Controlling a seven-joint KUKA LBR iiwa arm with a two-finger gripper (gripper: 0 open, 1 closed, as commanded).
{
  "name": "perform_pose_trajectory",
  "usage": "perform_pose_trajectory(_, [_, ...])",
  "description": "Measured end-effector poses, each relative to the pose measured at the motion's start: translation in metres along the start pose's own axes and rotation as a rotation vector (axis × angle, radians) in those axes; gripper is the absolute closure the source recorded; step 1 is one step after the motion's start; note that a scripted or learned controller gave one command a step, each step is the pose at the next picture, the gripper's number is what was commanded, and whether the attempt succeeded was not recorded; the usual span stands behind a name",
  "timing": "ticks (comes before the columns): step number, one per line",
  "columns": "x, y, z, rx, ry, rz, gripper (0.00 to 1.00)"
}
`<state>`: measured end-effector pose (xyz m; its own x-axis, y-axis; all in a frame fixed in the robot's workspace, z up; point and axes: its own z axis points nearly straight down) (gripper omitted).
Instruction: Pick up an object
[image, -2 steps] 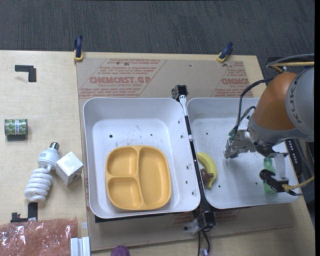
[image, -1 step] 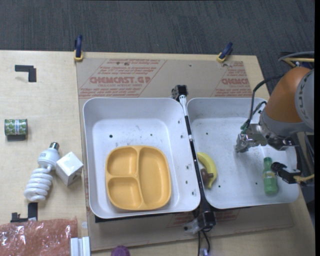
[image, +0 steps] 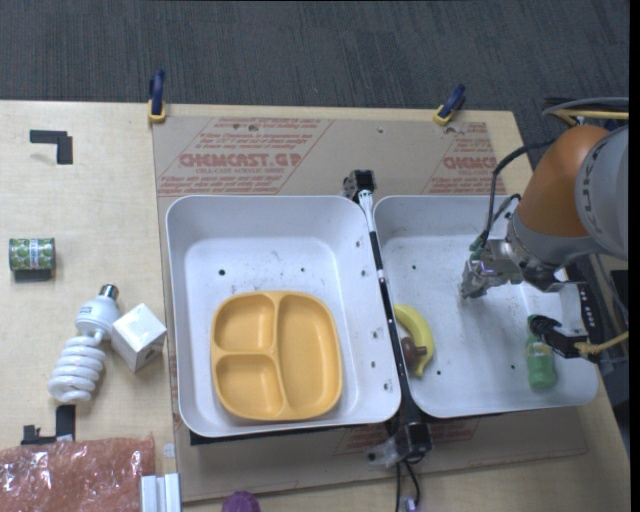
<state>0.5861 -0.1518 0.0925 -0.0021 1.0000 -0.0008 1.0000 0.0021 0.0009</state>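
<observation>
Camera view had the gripper (image: 478, 280) hanging over the upper middle of the right bin (image: 450, 395), at the right of the frame; whether it was released or clenched could not be told at this size, and nothing showed in its grasp. Candidate objects in that bin: a banana (image: 415, 335) lying against the left wall near the divider between the bins, and a small green bottle (image: 541, 366) at the lower right, near the arm's cabling. The gripper sat between the two, apart from both. My read: the pick had not started yet. To do it well, the arm should probably centre over one object before descending; the banana looked awkward because it touched the wall, leaving little room on that side, so closing across its narrow width along the wall seemed safer. The bottle looked small and could roll or tip if nudged off-centre. The left bin (image: 190, 300) held a yellow divided plate (image: 277, 354). Readable writing: red print on the brown board (image: 250, 150) under the bins read roughly "CHEMCAST", repeated upper centre and upper right, partly cut off. A green can (image: 32, 256) at the left edge had a label too small to read.
</observation>
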Motion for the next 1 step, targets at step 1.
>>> perform_pose_trajectory(1, [-0.0625,0.0482,-0.0005,-0.001,-0.001,0.001,1.00])
